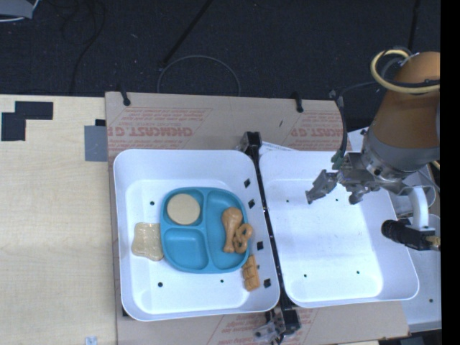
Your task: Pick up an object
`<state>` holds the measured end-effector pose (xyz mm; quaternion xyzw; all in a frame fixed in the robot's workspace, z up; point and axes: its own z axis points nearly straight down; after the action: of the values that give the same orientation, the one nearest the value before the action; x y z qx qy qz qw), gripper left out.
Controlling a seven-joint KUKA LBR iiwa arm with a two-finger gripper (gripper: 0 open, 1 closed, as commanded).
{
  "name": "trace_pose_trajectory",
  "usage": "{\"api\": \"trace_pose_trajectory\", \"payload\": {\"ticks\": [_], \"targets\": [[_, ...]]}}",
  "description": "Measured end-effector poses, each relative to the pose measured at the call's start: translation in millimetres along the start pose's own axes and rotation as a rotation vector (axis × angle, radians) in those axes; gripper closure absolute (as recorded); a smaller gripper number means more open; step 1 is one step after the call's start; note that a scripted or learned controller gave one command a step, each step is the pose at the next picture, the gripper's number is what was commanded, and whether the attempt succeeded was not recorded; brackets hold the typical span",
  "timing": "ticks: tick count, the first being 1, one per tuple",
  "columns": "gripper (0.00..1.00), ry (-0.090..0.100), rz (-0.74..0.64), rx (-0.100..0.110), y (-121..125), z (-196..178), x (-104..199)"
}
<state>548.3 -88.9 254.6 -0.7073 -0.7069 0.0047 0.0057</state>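
Observation:
My gripper [336, 190] hangs over the upper part of the right bin [338, 279], its two fingers spread apart with nothing between them. In the left bin [136, 185] lies a blue divided tray [192, 254]. A round tan cookie [182, 208] sits in the tray's upper left compartment and a brown pretzel-like piece [236, 230] lies in its right compartment. A pale bread slice [147, 241] rests on the bin floor left of the tray. A small brown piece [250, 272] lies just past the tray's lower right corner.
A black divider [261, 214] runs between the two bins. The grey arm with its orange band [406, 110] enters from the right. A black part [406, 233] sticks over the right bin's right rim. Cardboard [215, 124] lies behind the bins.

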Motion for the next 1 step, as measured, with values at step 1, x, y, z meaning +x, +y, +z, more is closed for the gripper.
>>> {"api": "trace_pose_trajectory", "payload": {"ticks": [1], "targets": [[0.00,-0.001,-0.002,-0.011,1.8,-6.8,-0.1]]}}
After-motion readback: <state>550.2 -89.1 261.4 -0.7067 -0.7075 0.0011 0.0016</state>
